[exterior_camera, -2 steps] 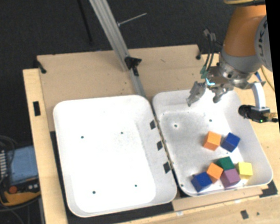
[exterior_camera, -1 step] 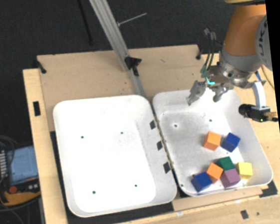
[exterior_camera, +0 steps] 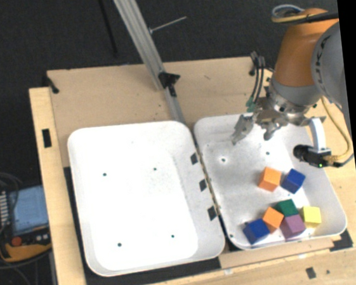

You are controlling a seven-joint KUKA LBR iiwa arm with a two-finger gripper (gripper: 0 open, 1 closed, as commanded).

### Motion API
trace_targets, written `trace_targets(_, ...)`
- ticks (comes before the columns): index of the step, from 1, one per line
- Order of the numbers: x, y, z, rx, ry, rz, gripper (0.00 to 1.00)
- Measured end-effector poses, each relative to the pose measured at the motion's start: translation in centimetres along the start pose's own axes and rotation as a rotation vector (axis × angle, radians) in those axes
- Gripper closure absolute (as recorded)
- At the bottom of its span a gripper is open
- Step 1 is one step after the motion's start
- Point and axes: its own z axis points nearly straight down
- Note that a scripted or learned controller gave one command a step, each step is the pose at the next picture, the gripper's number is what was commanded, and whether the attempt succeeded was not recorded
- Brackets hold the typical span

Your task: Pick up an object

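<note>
Resting in the smooth right bin (exterior_camera: 234,183), matte coloured cubes (exterior_camera: 271,178).

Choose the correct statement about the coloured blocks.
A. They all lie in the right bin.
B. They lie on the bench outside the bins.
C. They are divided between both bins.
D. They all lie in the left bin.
A: the coloured blocks sit together in the near part of the right bin, below the gripper.

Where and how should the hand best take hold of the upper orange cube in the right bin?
Grip the upper orange cube from above across its upper-right and lower-left faces. It sits turned like a diamond; the blue cube crowds its right corner, but those faces look free. The hand is open above it.
</note>
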Motion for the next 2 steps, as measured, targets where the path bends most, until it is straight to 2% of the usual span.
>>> trace_targets(1, 0.0, -0.3, 6.3, 0.002, 0.000, 0.003, 0.00)
trace_targets(2, -0.1, -0.3, 9.8, -0.002, -0.001, 0.007, 0.00)
